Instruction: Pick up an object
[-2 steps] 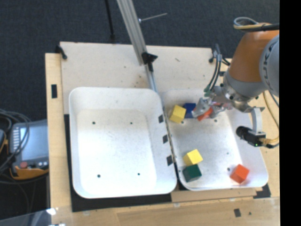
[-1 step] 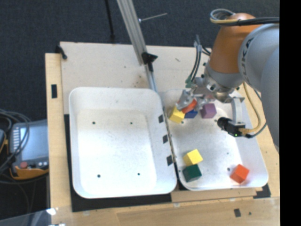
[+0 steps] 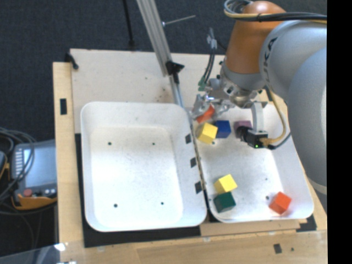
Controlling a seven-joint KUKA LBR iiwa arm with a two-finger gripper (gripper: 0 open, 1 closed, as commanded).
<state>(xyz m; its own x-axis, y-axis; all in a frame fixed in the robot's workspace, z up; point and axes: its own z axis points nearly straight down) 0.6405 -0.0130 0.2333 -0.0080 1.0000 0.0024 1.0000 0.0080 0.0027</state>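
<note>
My gripper (image 3: 207,110) hangs over the far left corner of the right bin (image 3: 286,169), close to the wall between the two bins. A small orange-red block (image 3: 204,115) shows between its fingertips, lifted a little above the bin floor, and the fingers are shut on it. Just below it lie a yellow cube (image 3: 208,132) and a blue cube (image 3: 223,128), touching each other. A dark purple block (image 3: 242,127) sits to their right, partly behind the gripper's black cable piece.
Near the right bin's front edge sit another yellow cube (image 3: 225,183), a green cube (image 3: 224,202) and an orange cube (image 3: 280,202). The left bin (image 3: 91,147) lies alongside. A slanted aluminium post (image 3: 157,34) rises behind the bins, close to the gripper.
</note>
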